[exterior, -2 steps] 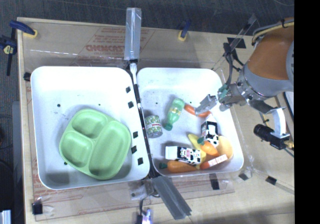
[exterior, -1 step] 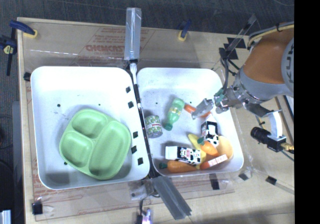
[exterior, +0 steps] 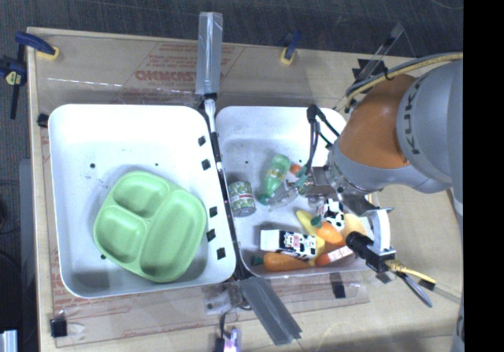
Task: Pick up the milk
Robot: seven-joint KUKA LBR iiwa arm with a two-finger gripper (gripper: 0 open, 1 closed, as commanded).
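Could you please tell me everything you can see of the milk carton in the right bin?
The milk carton is a small white box with black cow-like patches, apparently printed card. It lies on its side near the front of the right bin, long side roughly along the front wall. A carrot lies against its near side, and a banana sits just beyond it. The gripper is above, apart from it.

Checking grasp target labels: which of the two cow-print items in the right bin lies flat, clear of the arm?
The white rectangular cow-print milk carton, lying flat beside the orange carrot. The other small cow-print item sits right against the arm.
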